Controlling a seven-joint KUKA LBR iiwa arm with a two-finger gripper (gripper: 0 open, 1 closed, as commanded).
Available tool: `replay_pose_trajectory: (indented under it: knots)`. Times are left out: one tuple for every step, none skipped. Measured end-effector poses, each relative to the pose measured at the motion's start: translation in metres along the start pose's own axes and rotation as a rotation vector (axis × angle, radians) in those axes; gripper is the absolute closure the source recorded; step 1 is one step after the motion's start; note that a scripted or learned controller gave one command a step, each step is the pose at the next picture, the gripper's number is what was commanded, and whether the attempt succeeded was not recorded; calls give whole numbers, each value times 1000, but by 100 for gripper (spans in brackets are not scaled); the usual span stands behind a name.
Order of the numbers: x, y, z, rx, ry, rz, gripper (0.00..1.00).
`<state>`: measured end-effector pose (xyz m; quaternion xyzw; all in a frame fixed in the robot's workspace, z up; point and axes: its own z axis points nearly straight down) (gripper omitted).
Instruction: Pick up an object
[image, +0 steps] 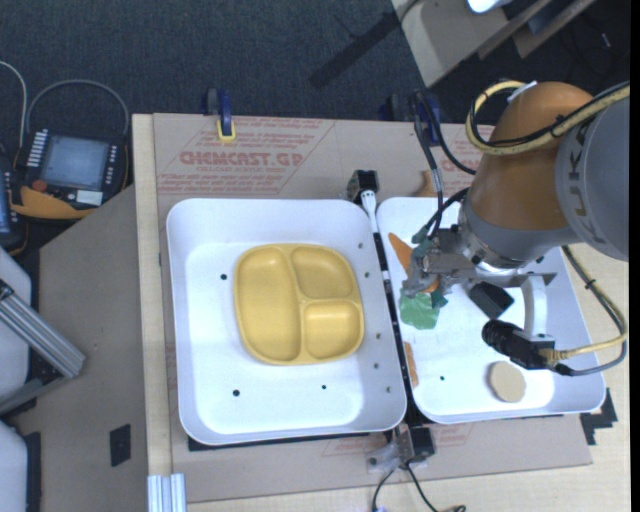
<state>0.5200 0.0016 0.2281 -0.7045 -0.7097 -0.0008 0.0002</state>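
My gripper (432, 278) hangs over the left part of the right bin (570, 400). Directly below and slightly left of it lies a crumpled green object (419, 311), with a small orange bit (437, 299) at its upper right edge. An orange strip (399, 246) lies near the bin's left wall, just up-left of the gripper. A round beige disc (508, 381) rests near the bin's front edge. The view does not show anything held.
The left bin (200, 380) holds a yellow divided plate (298, 302). A black flat piece (490, 297) lies in the right bin beside the wrist. The arm's bulk covers the right bin's back right part.
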Motion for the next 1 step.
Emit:
replay_pose_trajectory:
  knots:
    - [56, 0, -9, 0, 1, 0, 100]
